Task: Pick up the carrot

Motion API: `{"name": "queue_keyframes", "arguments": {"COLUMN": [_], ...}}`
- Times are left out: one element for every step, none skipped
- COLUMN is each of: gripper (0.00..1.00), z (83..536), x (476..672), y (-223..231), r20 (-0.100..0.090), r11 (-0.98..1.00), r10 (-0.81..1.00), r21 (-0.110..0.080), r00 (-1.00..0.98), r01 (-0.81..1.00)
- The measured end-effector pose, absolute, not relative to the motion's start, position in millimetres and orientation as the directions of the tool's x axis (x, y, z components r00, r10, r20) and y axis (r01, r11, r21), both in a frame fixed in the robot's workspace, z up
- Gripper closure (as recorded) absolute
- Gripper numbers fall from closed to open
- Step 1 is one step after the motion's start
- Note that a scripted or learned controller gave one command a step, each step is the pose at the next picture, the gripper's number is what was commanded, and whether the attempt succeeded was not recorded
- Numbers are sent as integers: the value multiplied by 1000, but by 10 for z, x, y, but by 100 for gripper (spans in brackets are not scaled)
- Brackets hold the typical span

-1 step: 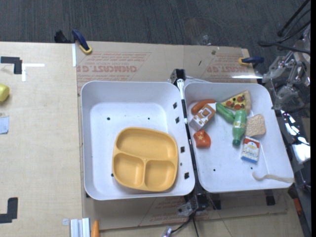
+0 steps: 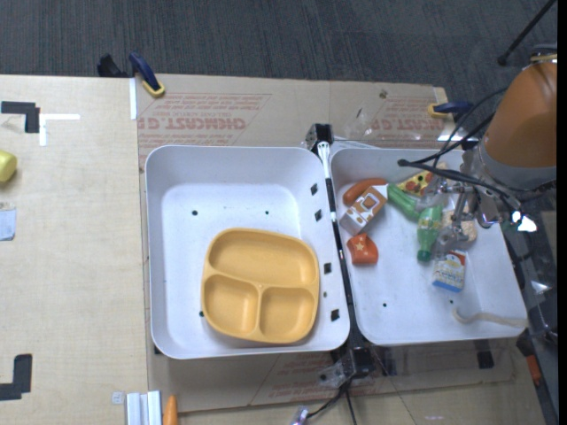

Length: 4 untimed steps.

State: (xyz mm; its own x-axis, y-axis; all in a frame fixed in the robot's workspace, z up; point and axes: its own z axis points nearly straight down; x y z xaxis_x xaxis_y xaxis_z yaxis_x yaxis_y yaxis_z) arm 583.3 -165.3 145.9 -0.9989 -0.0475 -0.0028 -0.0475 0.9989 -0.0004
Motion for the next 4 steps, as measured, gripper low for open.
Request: {"name": "queue_keyframes", "arguments": {"gripper": [0,0,0,0], "z": [1919,2350,1062,1921], "x": [5097,5424,5568,5217], "y": [-618,-2046,-1236,-378], "r20": [-1,-8,-3,-6], "r11": [1000,996,916,656], "r10": [5,-94,-401,-754], "r21": [1,-3,1,-1], "r00": [-1000,-996,-916,-656], "r01": [5,-94,-401,-754]}}
